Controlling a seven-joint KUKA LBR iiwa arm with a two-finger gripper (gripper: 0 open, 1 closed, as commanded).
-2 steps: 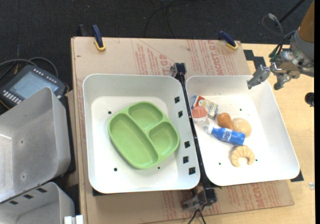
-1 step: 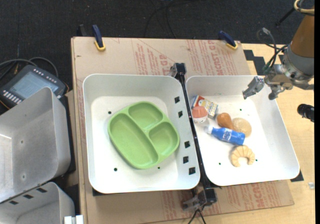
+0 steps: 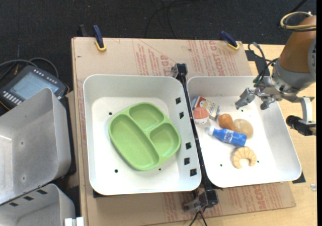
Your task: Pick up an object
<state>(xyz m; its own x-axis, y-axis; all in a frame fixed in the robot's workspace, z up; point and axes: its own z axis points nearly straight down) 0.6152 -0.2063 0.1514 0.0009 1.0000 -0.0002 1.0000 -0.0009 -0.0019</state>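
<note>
The right bin [image 3: 282, 134] holds several small objects. A blue bottle [image 3: 229, 136] lies on its side near the middle, with a croissant [image 3: 244, 157] just in front of it. An orange egg-shaped piece [image 3: 226, 120] and a pale round piece [image 3: 244, 127] sit just behind the bottle. A red-and-white item [image 3: 200, 112] lies against the bin's left wall, with a small packet [image 3: 213, 109] beside it. My gripper [image 3: 255, 100] hangs over the bin's back right part, behind the pale piece. It is open, with nothing between its fingers.
The left bin [image 3: 95, 119] holds a green divided plate [image 3: 145, 135]. A black divider [image 3: 190, 134] runs between the bins. Grey containers [image 3: 27, 144] and a handheld screen [image 3: 30, 86] lie left of the bench. Clamps [image 3: 99, 39] grip the board's far edge.
</note>
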